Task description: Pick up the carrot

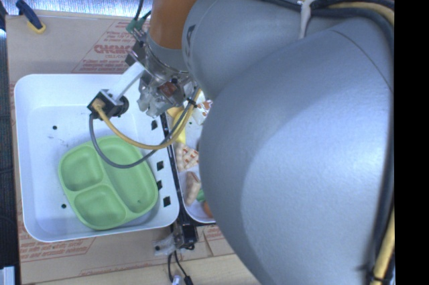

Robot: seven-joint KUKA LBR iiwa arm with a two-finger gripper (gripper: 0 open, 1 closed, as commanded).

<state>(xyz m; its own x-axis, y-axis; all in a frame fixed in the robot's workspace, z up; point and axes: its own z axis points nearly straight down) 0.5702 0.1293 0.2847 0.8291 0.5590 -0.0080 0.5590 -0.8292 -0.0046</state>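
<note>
Cardboard-lined bench below me, 2 white bins. Nearest, at 7 o'clock, the green tray (107, 186) lies in the left bin (27, 143). My claw (161, 99) hovers over the divider; spread or pinched, can't tell. Carrot's possibly that orange sliver (208, 210) under my arm.

Single fixed camera above the bench, looking down at a slant, near enough that the grey arm (295, 129) entering from the right covers most of the frame, the left white bin (27, 143) lying lower left, cardboard (94, 49) upper left.
</note>
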